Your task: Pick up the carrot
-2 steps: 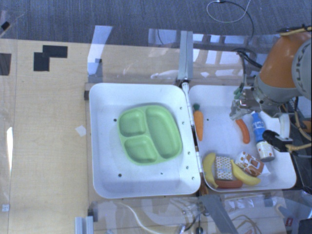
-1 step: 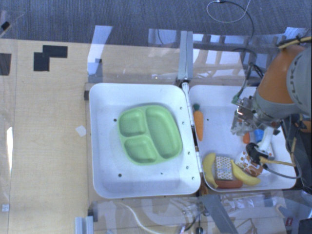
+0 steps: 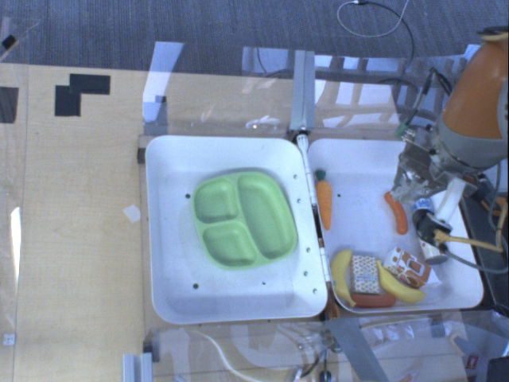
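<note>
Camera view: the carrot (image 3: 323, 203) lies in the right bin (image 3: 362, 157), green top away from the camera, just beside the wall shared with the left bin (image 3: 163, 213) (which holds a green divided plate (image 3: 242, 218)). The gripper (image 3: 415, 183) hangs well right of the carrot, over the same bin; state of jaws cannot be told.

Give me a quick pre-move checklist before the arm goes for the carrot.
1. Carrot in view, lying along the right bin's left wall: ok.
2. Carrot free of other items: ok.
3. Gripper over the carrot: not ok, it is near the bin's right side.
4. Finger state: cannot tell.
5. Look-alike risk: not ok, a small orange-red item lies by the gripper.
</note>
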Controlling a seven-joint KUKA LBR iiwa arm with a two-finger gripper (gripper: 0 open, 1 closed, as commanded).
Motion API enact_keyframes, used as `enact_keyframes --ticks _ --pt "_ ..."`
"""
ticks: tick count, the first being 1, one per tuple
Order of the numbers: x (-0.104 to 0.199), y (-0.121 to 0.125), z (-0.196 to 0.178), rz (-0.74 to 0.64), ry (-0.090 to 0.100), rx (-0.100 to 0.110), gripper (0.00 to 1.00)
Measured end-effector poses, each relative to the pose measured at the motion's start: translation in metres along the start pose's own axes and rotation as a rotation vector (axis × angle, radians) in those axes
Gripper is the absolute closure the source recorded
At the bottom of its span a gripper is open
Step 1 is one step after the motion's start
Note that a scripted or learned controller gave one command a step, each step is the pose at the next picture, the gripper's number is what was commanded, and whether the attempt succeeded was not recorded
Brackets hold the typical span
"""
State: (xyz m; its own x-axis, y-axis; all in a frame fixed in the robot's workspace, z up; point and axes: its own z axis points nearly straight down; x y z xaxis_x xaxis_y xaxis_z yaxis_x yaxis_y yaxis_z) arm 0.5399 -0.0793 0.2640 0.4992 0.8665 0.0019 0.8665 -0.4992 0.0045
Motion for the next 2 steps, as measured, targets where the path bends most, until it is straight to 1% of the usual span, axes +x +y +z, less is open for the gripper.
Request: enact_keyframes --ticks 1,2 --pt "0.042 -0.077 -0.001 0.309 -0.002 0.004 1.00" --pt "0.050 -0.023 0.070 0.010 -0.001 0.004 1.00"
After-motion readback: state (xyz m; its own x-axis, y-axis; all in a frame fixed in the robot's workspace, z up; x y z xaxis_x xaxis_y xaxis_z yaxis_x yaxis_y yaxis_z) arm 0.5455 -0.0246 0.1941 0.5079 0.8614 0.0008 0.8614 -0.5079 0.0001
